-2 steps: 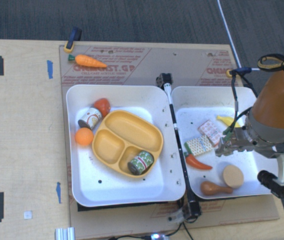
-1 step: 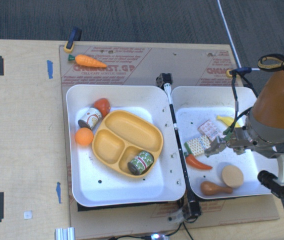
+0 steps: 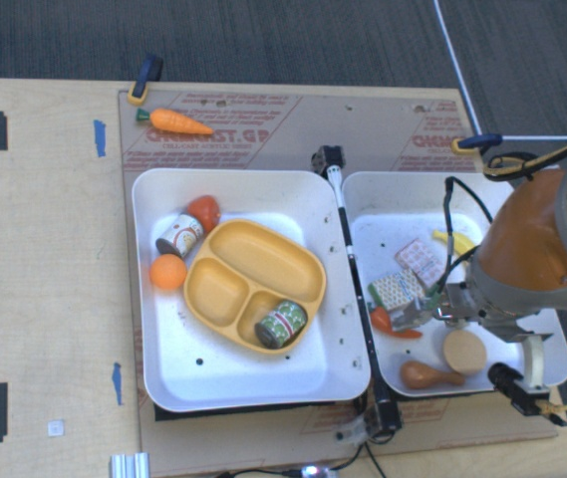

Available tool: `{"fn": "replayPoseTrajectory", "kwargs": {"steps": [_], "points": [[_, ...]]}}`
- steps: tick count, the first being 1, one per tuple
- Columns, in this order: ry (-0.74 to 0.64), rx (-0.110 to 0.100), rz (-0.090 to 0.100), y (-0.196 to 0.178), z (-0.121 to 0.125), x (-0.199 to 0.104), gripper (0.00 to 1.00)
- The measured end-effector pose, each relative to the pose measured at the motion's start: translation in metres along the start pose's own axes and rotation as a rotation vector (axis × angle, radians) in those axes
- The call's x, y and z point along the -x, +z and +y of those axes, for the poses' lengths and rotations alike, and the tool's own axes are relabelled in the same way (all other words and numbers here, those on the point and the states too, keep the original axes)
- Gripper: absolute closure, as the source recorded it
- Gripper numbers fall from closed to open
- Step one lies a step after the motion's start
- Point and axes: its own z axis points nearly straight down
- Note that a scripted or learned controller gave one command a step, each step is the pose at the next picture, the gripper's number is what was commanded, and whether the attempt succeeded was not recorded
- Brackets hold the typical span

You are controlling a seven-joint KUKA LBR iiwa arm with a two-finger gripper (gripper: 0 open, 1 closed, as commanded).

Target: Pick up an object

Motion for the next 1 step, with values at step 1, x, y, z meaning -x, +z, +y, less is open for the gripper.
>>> {"fn": "replayPoseTrajectory", "kwargs": {"steps": [1], "points": [[0.004, 0.003, -0.004, 0.0055, 0.0008, -0.0049, 0.0]]}}
